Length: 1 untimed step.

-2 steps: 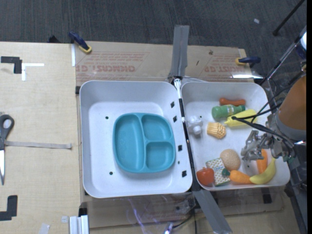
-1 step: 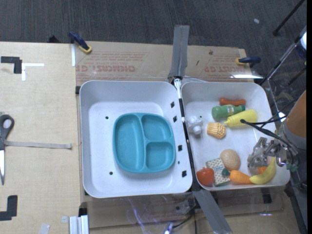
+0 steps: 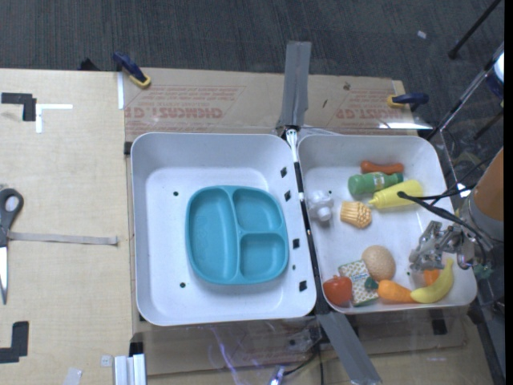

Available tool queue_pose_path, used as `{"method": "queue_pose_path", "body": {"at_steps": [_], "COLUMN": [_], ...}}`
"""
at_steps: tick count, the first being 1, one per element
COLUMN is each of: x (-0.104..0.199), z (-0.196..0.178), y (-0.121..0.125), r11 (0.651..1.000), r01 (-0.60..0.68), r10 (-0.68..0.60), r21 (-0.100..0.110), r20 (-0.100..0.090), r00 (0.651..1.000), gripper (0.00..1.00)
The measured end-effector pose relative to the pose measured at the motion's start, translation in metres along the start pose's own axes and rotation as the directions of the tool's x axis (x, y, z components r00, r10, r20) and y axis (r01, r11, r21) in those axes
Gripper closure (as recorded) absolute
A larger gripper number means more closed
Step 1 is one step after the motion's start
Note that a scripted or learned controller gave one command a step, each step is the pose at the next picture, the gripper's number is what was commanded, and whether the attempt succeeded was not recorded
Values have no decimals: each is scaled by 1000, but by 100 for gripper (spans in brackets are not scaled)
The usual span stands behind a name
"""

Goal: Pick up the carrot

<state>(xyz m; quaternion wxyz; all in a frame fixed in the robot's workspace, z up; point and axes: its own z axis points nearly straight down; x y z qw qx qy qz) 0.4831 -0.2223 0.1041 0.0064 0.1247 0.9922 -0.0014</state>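
The gripper (image 3: 430, 251) hangs low over the right bin (image 3: 333, 157), and whether its fingers are parted or closed cannot be told, nor is anything seen between them. The carrot (image 3: 393, 292) lies just below and left of it, near the bin's front wall, its tip touching the banana (image 3: 437, 287) and its blunt end beside the tomato (image 3: 338, 290). The likely fault is a crowded grasp: closing here could catch the banana instead, or nudge the carrot against the egg (image 3: 378, 261) so it slips free
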Motion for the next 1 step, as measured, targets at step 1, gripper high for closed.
{"method": "queue_pose_path", "body": {"at_steps": [1], "x": [-4], "z": [-25], "y": [53], "r11": [973], "r01": [-230], "r10": [230], "r21": [0], "r20": [-7], "r00": [973], "gripper": [100]}}
